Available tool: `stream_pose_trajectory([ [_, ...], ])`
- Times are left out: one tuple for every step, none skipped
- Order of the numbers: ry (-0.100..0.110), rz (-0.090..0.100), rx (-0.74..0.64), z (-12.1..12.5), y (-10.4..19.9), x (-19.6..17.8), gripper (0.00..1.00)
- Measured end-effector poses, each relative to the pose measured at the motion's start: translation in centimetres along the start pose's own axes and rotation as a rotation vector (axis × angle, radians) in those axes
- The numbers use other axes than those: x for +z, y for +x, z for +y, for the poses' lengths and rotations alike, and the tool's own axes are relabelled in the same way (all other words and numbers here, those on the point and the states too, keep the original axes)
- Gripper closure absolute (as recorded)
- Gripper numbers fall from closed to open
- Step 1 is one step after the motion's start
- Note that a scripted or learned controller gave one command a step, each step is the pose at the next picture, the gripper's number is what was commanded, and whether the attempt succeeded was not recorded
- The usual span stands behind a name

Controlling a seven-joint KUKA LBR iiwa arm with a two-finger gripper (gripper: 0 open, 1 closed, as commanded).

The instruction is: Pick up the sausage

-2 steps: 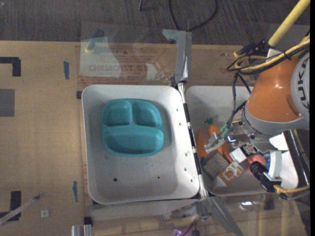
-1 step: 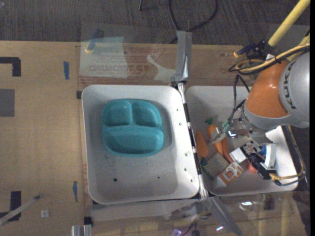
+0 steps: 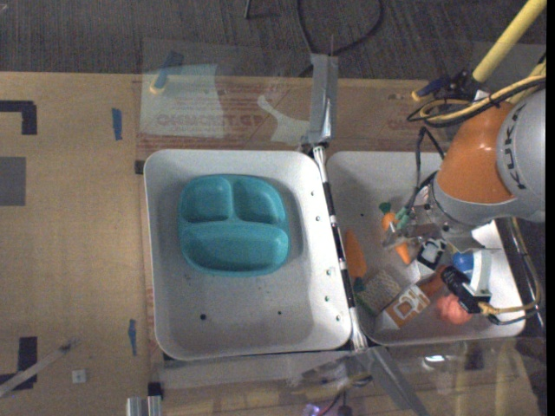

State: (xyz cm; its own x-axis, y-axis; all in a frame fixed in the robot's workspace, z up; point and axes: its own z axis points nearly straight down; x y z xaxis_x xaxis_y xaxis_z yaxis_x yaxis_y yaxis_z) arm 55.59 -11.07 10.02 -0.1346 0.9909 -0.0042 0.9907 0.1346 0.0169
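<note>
**Hand low in the crowded right bin**

The hand (image 3: 414, 232) sits low in the right bin (image 3: 364, 176), under the orange-banded arm (image 3: 486, 167); whether it is wide, narrow or holding anything I cannot tell, as the wrist hides its tips. The likeliest sausage (image 3: 448, 308), a pinkish rounded piece, lies near the bin's front right corner, partly behind a black cable; the identification is uncertain.

Risk, as I judge it: the pieces are packed close, so a closing hand may catch the wrong item or push the sausage against the wall. The cables by the wrist could also snag.

The right bin also holds an orange carrot-like piece (image 3: 355, 251) by its left wall, a speckled block (image 3: 379, 289), a brown-and-white box (image 3: 408, 304) and a blue-and-white item (image 3: 471, 265). The left bin (image 3: 234, 328) holds a teal divided plate (image 3: 232, 224), its compartments bare.
</note>
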Motion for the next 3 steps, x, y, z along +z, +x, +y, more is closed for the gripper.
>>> stream_pose_trajectory([
  [0.008,0.005,-0.065,-2.0,-1.2,1.1,1.0],
  [0.017,0.005,-0.092,-0.6,6.0,-8.5,1.0],
  [0.016,0.005,-0.092,-0.6,6.0,-8.5,0.0],
])
